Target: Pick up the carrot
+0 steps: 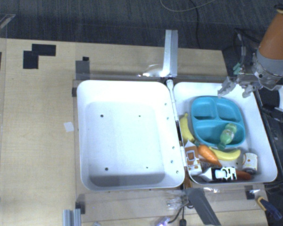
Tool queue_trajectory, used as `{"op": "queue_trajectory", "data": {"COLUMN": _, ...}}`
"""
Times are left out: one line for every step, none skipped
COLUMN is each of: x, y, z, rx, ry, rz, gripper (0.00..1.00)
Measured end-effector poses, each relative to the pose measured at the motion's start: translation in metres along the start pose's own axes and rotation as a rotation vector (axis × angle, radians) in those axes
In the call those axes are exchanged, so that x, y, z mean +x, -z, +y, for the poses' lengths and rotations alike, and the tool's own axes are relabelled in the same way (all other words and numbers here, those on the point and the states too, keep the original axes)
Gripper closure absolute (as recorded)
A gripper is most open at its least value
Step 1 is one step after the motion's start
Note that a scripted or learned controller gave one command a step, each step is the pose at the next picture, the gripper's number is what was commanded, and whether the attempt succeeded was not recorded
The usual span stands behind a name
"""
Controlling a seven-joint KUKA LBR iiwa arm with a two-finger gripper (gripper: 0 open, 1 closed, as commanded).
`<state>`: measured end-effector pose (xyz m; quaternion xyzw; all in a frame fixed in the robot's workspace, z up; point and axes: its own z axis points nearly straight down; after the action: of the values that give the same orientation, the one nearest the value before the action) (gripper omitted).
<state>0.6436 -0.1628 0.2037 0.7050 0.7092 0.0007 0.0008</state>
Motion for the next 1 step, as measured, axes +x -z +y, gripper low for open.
{"op": "queue_trajectory", "data": {"x": 0.0685, "y": 0.0115, "z": 0.0009, "rx": -0.002, "ry": 0.056, "rz": 0.001, "gripper": 0.0}}
